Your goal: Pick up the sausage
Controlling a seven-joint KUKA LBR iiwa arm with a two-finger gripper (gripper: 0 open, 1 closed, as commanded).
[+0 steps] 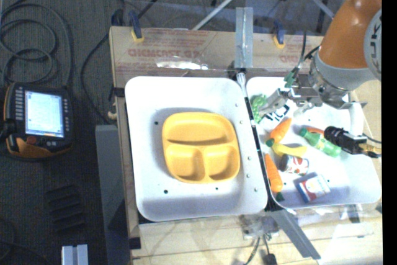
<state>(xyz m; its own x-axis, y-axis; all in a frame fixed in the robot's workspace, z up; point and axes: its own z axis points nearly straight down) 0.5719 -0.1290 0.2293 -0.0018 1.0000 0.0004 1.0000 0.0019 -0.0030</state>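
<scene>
The right bin (pixel 366 186) holds a heap of toy food. An orange, sausage-like piece (pixel 273 174) lies lengthwise along that bin's left wall, near the front. A second orange piece (pixel 281 127) lies tilted further back, with a green tip at its lower end. I cannot tell for sure which of the two is the sausage. My gripper (pixel 277 102) hangs low over the back left of the right bin, just behind the tilted orange piece and beside a green toy (pixel 258 100). Nothing is visibly held in it.
A yellow divided plate (pixel 200 147) sits in the left bin (pixel 142 195). Also in the right bin are a yellow banana (pixel 290 149), a green bottle (pixel 320 140), a red and white item (pixel 298 164) and a blue and white box (pixel 312 187). A metal divider post (pixel 244 40) stands behind the bins.
</scene>
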